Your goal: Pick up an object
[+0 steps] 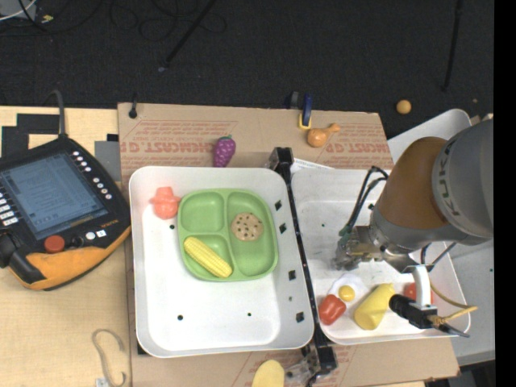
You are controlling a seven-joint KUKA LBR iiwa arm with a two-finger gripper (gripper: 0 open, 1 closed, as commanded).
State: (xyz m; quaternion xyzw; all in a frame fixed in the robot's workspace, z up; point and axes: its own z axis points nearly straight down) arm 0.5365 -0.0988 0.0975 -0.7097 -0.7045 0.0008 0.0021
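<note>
So the grey arm's claw is down inside the right-hand shallow white bin. I honestly can't tell if it's released or clenched, because the wrist hides the business end. I don't see anything in its grip either.

The pickable stuff sits just on the near side of the claw, bunched in the bin's front corner:
- a flat white-and-yellow toy fried egg, the closest one
- a red rounded plastic toy, right beside the egg
- a chunky yellow plastic piece, next to both

Where I think this goes wrong:
- **Crowding.** Those three are packed tight, so coming down on one probably bumps a neighbour, or catches two and drops both.
- **The egg is flat.** There's barely anything to pinch, so my guess is the claw scrapes the bin floor and closes on air.
- **The yellow piece looks rounded and smooth.** An off-centre squeeze could pop it out sideways.
- **The front wall is close.** A nudged toy could get wedged against it instead of lifted.

The green divided plastic plate with the yellow toy corn cob and round brown toy cookie is well away from the claw in the other bin, so it's not in play.
</note>
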